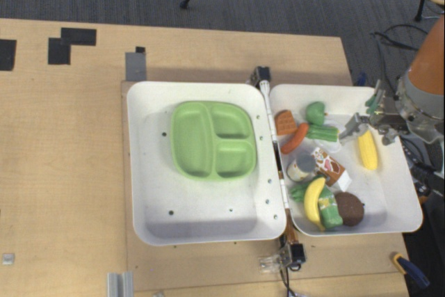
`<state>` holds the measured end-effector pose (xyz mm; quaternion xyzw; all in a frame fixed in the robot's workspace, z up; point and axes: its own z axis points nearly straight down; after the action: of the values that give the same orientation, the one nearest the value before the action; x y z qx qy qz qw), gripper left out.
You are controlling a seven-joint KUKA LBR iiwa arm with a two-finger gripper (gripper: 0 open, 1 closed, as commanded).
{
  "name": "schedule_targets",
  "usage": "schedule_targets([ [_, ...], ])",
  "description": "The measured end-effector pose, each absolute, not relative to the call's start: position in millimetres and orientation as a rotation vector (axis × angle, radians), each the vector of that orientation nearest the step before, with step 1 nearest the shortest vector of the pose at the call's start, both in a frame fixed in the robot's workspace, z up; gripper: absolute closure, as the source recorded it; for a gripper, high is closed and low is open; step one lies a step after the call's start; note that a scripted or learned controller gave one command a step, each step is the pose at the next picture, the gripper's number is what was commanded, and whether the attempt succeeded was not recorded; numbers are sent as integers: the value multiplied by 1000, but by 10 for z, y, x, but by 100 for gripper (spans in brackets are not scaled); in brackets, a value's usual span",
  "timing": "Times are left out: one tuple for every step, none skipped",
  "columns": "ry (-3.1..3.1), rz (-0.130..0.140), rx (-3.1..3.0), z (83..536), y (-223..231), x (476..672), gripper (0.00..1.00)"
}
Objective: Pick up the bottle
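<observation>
— Green, lying on its side: is that your bottle [322, 133]?

— Likely. You'll find it in the right bin [410, 215], upper middle, wedged between a carrot [293, 138] and a green pepper [316, 110], so it's crowded.

— And the gripper [367, 123]?

— It hangs just right of the bottle, beside a banana [367, 151]. Its fingers look spread, with nothing between them.

Glossy white plastic bins [201, 233], wooden bench [62, 170]

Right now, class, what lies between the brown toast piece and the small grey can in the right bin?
In the camera view, an orange-red sausage-shaped toy lies slantwise between the toast piece and the grey can.
</observation>
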<state>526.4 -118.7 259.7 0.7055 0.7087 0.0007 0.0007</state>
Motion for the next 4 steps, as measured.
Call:
schedule_targets([
  [2173,5,2264,3364,-745,6041,0],
  [2177,7,2258,3472,-743,6048,100],
  [2015,-1,2412,2477,-303,5221,100],
  [2286,3,2153,2596,368,5379,100],
])
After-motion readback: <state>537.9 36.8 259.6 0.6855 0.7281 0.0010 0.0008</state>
